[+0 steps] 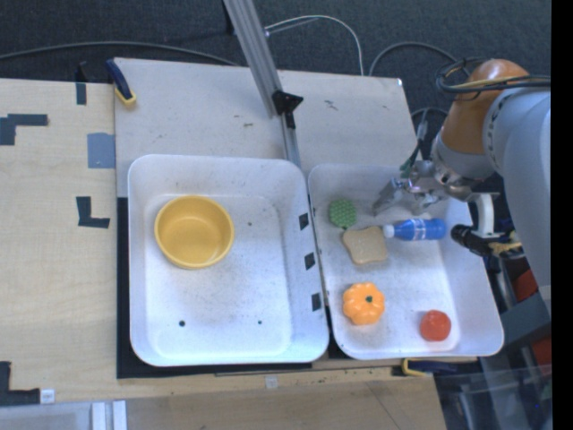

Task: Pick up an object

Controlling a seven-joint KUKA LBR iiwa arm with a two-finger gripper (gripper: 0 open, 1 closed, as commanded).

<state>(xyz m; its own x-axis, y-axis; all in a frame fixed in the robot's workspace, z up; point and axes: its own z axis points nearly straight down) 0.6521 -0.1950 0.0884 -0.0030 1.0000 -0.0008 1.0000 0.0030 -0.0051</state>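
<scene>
In the right bin [466, 280] lie a blue bottle [417, 230] on its side, a tan bread slice [364, 245], a green round scrubber-like piece [342, 212], an orange pumpkin [363, 304] and a small red ball [435, 325]. My gripper [407, 192] hangs over the bin's far part, just above and behind the blue bottle. Nothing shows between its tips.
The left bin [269, 276] holds a yellow bowl [193, 231]. A grey metal pole [260, 47] slants down to the bins' far junction. Cables loop on the dark floor behind. The arm's orange band [474, 106] sits at the right.
</scene>
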